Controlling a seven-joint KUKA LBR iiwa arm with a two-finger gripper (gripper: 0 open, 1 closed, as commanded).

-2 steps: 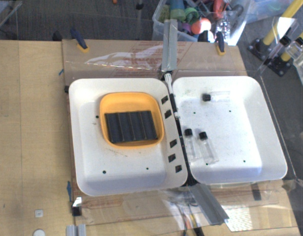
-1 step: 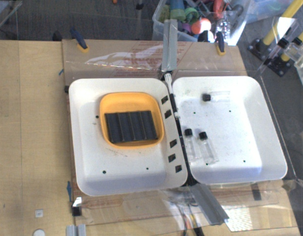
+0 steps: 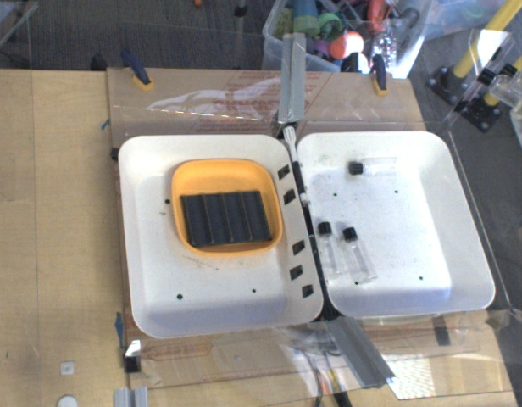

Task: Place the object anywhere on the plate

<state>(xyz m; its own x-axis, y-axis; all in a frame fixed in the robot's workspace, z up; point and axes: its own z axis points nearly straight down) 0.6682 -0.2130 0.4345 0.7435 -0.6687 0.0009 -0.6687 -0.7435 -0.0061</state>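
Orange plate [image 3: 183, 176] w/ a dark ridged block [image 3: 225, 219] on it sits in the left bin [image 3: 151, 303]. Clear vials [image 3: 356, 253] lie in the right bin [image 3: 464, 287], near its left edge, long axes front-to-back.

The clear bin of bright toys [image 3: 354, 15] at the top of the frame is cut off by the upper edge, and its jumbled contents are too tangled to tell apart. At the upper right, a yellow and black piece of equipment [image 3: 490, 58] runs out past the right edge, so its full shape cannot be made out. The black slotted object [image 3: 225, 219] covers much of the orange plate's [image 3: 223, 175] floor, and the three black-capped clear vials [image 3: 354, 253] in the right bin [image 3: 430, 227] are so transparent that their bodies barely show against the white.
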